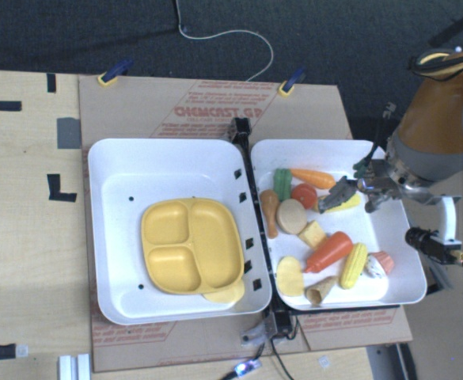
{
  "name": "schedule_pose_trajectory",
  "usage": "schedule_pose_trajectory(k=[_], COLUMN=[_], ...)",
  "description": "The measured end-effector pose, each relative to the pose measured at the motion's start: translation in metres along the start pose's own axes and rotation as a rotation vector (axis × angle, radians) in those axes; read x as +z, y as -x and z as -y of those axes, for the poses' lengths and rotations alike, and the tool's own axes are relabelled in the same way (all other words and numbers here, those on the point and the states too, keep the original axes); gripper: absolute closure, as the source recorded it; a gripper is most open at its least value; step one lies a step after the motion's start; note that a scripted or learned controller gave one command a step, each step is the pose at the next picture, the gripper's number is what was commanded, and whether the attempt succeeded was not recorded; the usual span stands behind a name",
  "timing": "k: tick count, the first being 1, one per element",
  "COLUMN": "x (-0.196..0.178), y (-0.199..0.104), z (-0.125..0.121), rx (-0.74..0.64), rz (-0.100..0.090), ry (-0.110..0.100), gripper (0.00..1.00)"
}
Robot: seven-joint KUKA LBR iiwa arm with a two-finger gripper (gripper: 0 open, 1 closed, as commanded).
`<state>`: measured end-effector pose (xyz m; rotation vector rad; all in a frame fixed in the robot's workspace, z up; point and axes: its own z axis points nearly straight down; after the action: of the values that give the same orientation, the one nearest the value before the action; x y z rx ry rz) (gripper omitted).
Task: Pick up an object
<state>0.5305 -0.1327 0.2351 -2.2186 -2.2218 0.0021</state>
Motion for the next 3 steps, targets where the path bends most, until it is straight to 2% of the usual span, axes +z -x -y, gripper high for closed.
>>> schedule_pose_trajectory(k=[1,3], x=[0.048,0.153], y=[-0.007,0.001], z=[-0.005,0.000], rx=[-0.001,-0.001], rz=[0.000,0.001], ry=[-0.004,0.001], gripper=[0.00,0.00])
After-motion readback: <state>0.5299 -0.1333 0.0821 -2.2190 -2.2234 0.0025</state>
